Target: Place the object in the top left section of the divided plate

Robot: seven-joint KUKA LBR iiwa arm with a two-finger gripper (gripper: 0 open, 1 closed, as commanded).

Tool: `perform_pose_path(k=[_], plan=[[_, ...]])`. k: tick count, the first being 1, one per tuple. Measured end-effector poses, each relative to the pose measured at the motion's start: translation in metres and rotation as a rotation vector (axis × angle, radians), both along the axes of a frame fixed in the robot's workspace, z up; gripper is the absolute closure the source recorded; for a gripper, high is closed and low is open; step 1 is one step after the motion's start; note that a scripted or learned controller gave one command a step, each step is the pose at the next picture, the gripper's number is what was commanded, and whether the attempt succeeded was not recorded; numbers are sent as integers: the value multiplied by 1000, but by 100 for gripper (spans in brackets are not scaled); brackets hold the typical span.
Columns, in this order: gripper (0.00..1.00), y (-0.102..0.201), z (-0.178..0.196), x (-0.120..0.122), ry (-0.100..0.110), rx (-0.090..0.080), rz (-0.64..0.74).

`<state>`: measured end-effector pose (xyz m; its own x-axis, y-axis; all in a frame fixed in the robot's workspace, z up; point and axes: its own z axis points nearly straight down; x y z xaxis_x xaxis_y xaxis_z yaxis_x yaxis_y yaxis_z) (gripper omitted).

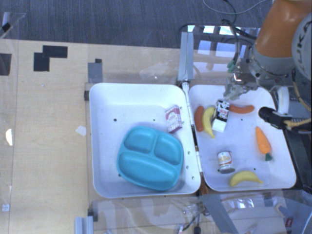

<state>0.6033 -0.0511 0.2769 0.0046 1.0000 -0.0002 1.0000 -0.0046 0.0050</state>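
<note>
Two bananas [208, 121], carton [222, 115] and carrot [263, 141] crowd the right bin [287, 177].

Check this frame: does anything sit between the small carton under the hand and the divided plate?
Yes. The bins' adjoining walls lie between them, with a sausage and banana beside the carton and a red packet near the blue plate. The hand hovers above the carton.

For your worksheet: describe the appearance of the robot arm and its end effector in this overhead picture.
The arm has a broad orange band above a grey wrist section. Thin black cables loop behind it. The end effector is small, metallic grey, with slim fingers.
</note>
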Motion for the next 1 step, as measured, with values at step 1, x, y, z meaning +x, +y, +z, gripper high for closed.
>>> perform_pose_path(k=[1], plan=[[0, 0, 0, 0, 1, -1, 1]])
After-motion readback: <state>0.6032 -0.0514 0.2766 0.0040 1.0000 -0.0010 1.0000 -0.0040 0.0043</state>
